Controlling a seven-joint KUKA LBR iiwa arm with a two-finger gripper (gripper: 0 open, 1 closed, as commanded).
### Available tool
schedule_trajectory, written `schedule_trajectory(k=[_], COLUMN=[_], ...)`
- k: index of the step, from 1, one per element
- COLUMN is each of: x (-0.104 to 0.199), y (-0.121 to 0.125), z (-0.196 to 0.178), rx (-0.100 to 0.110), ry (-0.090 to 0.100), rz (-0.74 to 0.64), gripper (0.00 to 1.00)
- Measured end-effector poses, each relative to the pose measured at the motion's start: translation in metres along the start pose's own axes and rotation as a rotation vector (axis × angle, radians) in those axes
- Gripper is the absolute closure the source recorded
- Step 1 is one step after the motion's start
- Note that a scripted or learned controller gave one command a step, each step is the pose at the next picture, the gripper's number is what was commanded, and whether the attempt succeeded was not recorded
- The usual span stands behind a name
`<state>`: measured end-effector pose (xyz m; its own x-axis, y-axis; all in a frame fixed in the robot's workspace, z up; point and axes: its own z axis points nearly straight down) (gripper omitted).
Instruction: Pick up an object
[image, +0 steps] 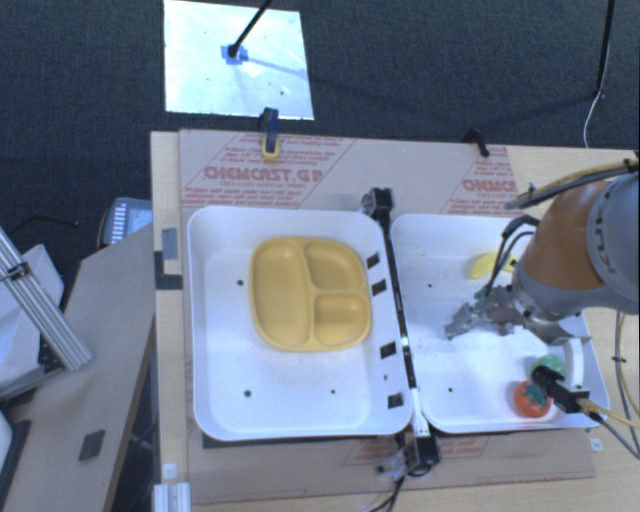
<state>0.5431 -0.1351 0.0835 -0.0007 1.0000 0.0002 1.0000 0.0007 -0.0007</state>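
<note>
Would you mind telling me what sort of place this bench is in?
Probably a robotics lab: two white bins, left and right, sit on a taped-down board, a grey arm reaches in, and cables trail around the bench.

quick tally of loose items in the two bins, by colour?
Yellow: 2, the divided tray in the left bin and a small yellow item in the right bin, partly hidden by the arm
Orange-red: 1, a round item in the right bin
Green: 1, a small item just above it, too small to identify
Total: 4
</note>
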Motion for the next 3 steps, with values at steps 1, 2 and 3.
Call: schedule_trajectory(k=[1, 2, 3], x=[0.000, 0.003, 0.001], y=[0.001, -0.001, -0.004], z=[-0.011, -0.074, -0.118], rx=[-0.003, -0.005, -0.007], ry=[-0.001, -0.001, -0.002], rz=[0.000, -0.003, -0.003], gripper=[1.00, 1.00, 1.00])
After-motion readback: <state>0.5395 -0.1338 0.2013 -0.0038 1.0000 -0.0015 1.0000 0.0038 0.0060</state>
